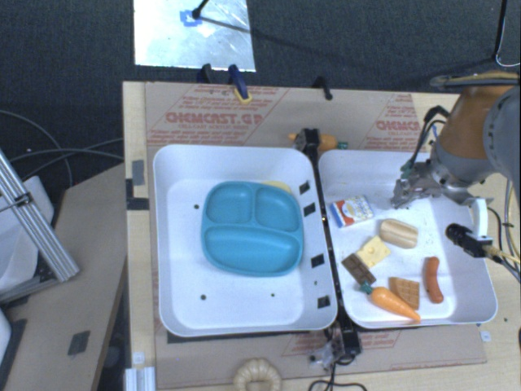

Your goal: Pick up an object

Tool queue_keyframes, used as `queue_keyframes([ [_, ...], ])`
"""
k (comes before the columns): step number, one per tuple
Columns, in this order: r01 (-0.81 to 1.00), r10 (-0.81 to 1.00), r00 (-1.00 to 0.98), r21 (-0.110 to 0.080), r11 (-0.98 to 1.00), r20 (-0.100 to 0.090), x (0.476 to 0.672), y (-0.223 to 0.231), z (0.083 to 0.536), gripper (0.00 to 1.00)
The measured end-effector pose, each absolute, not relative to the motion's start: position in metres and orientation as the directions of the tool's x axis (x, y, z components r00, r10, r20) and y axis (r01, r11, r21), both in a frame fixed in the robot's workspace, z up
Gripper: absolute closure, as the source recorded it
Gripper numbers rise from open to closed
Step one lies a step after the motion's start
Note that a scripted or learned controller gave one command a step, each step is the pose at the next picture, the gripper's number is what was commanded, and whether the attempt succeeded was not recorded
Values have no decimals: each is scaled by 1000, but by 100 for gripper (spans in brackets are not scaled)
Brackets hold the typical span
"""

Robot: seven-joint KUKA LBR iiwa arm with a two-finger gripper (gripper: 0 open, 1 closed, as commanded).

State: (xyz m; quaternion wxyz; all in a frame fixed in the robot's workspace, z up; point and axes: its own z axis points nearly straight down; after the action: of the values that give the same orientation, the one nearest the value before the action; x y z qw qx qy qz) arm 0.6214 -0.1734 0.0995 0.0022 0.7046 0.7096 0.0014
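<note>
Camera view, right of frame: my gripper [404, 187] hangs over the right bin [472, 304], jaw state too blurred to tell, arm [480, 133] cut off.

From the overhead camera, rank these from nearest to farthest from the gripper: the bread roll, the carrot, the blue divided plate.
Measured from the gripper, over the right bin's upper part:
1. Bread roll, just below the gripper in the right bin.
2. Carrot, at the right bin's lower edge.
3. Blue divided plate, in the left bin.

Blue divided plate [252, 227] in left white bin [175, 251], silver sheet [193, 21] on dark floor behind
</note>
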Motion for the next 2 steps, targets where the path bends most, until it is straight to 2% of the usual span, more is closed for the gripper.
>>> queue_keyframes([
  [2,1000,1000,-7,8,7,-2,619,-169,226,100],
])
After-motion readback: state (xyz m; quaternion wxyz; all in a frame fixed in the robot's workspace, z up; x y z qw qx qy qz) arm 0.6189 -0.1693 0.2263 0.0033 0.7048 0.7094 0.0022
